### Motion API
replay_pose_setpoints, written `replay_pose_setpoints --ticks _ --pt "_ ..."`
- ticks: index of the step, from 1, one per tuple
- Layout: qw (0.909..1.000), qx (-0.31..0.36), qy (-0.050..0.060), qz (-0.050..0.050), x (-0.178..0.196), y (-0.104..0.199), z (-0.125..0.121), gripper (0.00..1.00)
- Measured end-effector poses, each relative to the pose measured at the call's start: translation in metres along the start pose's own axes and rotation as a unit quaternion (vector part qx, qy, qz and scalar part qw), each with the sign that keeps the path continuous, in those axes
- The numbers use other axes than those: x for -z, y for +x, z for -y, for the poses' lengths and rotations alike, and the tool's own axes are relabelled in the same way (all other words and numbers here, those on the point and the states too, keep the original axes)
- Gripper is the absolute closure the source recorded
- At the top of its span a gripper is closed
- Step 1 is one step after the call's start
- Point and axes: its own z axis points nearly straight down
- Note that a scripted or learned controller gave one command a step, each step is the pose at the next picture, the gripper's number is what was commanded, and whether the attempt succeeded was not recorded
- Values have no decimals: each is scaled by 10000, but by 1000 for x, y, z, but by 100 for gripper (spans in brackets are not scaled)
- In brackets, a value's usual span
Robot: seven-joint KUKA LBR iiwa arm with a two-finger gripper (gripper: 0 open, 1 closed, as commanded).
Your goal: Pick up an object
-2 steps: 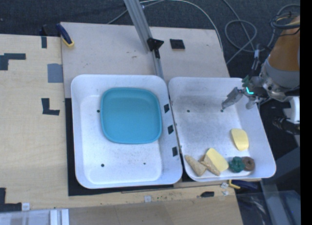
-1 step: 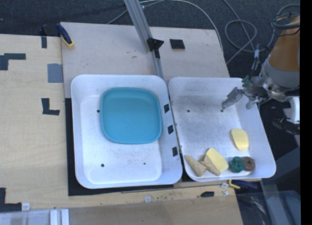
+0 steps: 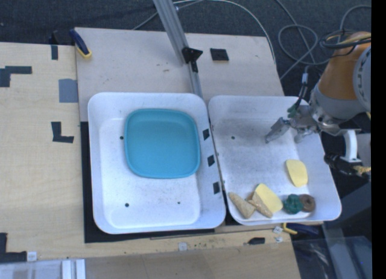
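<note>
Over the right bin [image 3: 241, 115], near its upper right corner, the gripper [image 3: 283, 128] hung with its fingers [image 3: 275, 132] spread apart and nothing between them, angled down toward the speckled white floor of the bin. Bare floor lay directly beneath them, so any grasp seemed yet to be made. Candidates for the pick sat lower in the same bin, well apart from the fingers: a pale yellow piece [image 3: 296, 172] by itself against the right wall, and, crowded into the near corner, a yellow wedge [image 3: 266, 198] touching a tan bread-like piece [image 3: 243, 205], with a small green object [image 3: 293, 203] just beside a brown ring [image 3: 307, 202]. That clustering looked like the result of things sliding or being dropped toward the low edge, and it would probably make the lone yellow piece the easier target, since the fingers could close on it without nudging neighbours. Behind the gripper, the grey arm with its orange band [image 3: 341, 75] reached in from the right over the bin's rim. The left bin [image 3: 102, 169] held a blue plate [image 3: 161, 143] lying flat in its middle. Both bins rested on the wooden bench [image 3: 36, 169], which carried strips of dark tape. No brand, label or legible writing could be made out anywhere.
</note>
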Motion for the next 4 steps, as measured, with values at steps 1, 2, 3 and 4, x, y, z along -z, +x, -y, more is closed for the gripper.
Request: replay_pose_setpoints --ticks 1,2,3,4 --pt "10000 0 10 -3 -61 8 2 0" --pt "10000 0 -25 9 -64 8 2 0" --pt "10000 0 -33 14 -53 8 1 100" --pt "10000 -4 -42 10 7 5 7 100"
